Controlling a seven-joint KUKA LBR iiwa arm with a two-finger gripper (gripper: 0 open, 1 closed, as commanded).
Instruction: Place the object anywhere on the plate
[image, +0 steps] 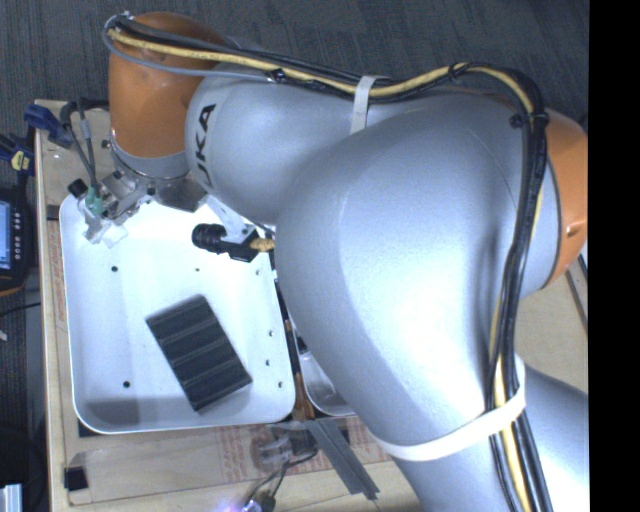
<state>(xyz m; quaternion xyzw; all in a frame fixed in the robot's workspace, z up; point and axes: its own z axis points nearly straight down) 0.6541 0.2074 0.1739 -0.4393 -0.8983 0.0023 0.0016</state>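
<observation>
A dark grey ribbed rectangular plate (198, 352) lies slantwise on the floor of the left white bin (110, 400), toward its front. My gripper (104, 218) hangs over the bin's far left corner, well away from the plate and up-left of it. A small green bit (93, 203) shows at the gripper's tip; I cannot tell whether it is a held object or part of the tool. The arm's large grey body covers most of the view and hides whatever lies beneath it.
A sliver of the right bin (322, 395) peeks out under the arm. A black cable fitting (215, 240) juts over the left bin's far right. Blue tools (40, 120) and a device (12, 235) sit past the bench's left edge.
</observation>
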